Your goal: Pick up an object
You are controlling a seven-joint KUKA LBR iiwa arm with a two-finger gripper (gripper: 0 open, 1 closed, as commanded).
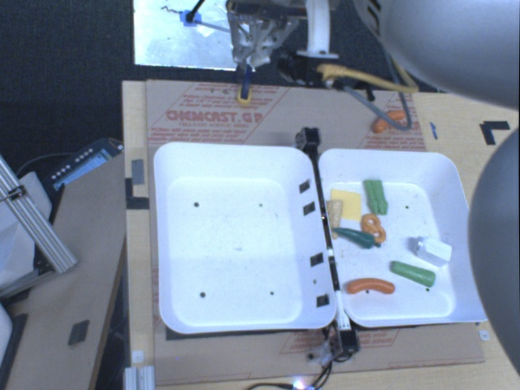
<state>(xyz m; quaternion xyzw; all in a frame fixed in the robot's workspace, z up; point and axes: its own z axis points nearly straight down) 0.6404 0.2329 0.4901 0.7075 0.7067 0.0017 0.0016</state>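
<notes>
A robotics lab: white bins (pixel 236 157) on a cardboard-covered bench (pixel 211 112).

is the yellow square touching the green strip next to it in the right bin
Apart. The camera view shows a strip of white bin floor between the yellow square and the green strip in the right bin.

We are seeing dark carpet (pixel 65 55) surrounding the bench (pixel 138 120), with perhaps a pale sheet (pixel 175 31) lying beyond its far edge.
</notes>
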